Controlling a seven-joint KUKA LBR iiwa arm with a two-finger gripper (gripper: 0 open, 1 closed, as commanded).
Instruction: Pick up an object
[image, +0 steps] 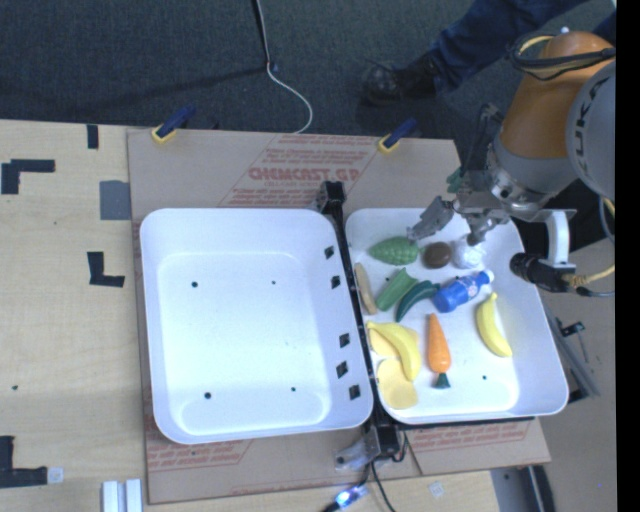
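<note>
The main risk is a miss or a double contact: the toys in the right bin (530, 300) lie crowded together, so a descent by the tool (455, 226) could land a finger on a neighbour and nudge the pile rather than close on one piece. Nearest below it sits a small brown round object (436, 256), touching or just beside a pale green leafy vegetable (392, 250) on one side and a white item (470, 258) on the other; a blue bottle (460, 293) and a dark green pepper-like piece (403, 292) lie just beyond. Round, smooth pieces like these would likely roll or squirt out of a pinch that lands off centre. The carrot (437, 343) and the two bananas (398, 347) (491, 325) lie further toward the near rim, with more room around them. The arm (545, 100) reaches in from the right and bends down over the far right corner of that bin, wrist tilted toward the bins. The tool's fingers appear spread wide with nothing between them, hanging above the brown object. The left bin (160, 300) sits alongside on the desk (60, 300).
</note>
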